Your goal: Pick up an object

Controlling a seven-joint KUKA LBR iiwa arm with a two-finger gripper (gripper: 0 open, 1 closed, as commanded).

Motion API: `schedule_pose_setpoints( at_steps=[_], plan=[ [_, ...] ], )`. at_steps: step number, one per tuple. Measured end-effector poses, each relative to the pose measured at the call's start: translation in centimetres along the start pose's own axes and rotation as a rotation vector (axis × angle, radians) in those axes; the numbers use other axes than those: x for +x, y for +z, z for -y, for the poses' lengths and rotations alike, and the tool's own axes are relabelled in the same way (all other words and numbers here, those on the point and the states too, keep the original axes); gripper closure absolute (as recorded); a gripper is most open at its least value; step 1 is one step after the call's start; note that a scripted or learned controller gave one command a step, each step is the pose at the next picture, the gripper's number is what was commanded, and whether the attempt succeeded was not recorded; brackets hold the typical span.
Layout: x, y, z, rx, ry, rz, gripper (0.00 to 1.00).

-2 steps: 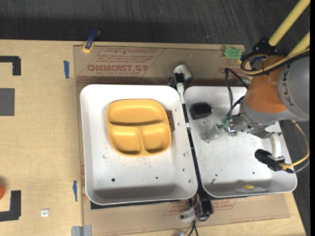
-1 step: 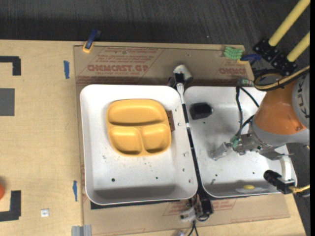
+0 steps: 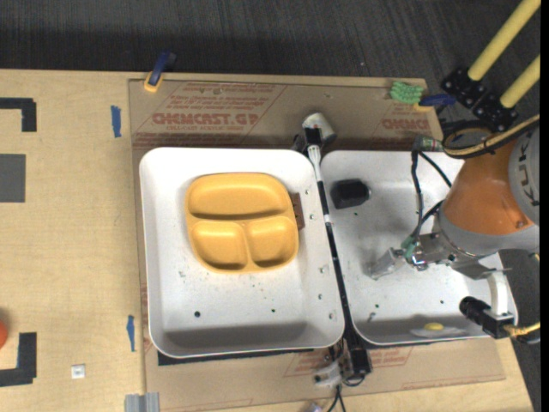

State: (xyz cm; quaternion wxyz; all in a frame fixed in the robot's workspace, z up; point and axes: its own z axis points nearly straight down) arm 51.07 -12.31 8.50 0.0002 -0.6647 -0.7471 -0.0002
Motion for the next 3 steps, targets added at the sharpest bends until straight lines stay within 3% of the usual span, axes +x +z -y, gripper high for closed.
schedule_pose_setpoints(
  at_steps=[1,2,3],
  plan=[
    [0.0,0.0,0.0,0.0,0.0,0.0,0.0],
    [1.8,0.0,-6.3,-0.003,0.046,0.0,0.0],
    [-0.1,-5.6,-10.7,-0.002,0.033,0.002,0.0]
  ],
)
